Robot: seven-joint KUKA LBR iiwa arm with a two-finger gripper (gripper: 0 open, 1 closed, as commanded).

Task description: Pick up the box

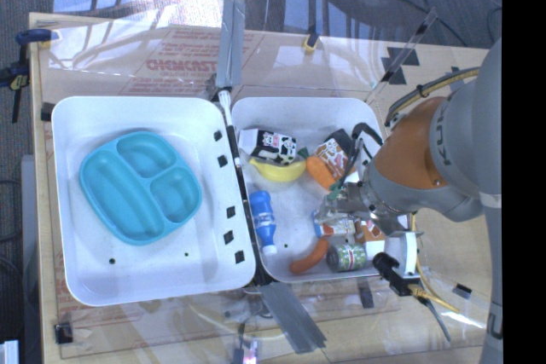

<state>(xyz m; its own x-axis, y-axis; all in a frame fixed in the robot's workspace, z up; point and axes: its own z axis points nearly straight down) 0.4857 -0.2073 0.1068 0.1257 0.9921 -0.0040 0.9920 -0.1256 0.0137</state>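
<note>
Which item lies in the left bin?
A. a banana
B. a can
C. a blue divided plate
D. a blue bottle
C: the blue divided plate lies in the left bin, while the blue bottle, the banana and the can all lie in the right bin.

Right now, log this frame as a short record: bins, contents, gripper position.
left bin: blue divided plate
right bin: black-and-white box, banana, blue bottle, carrot, sausage, green can
gripper: low over the right bin's right half, among the items
box: at the bin's back left, apart from the gripper
</note>
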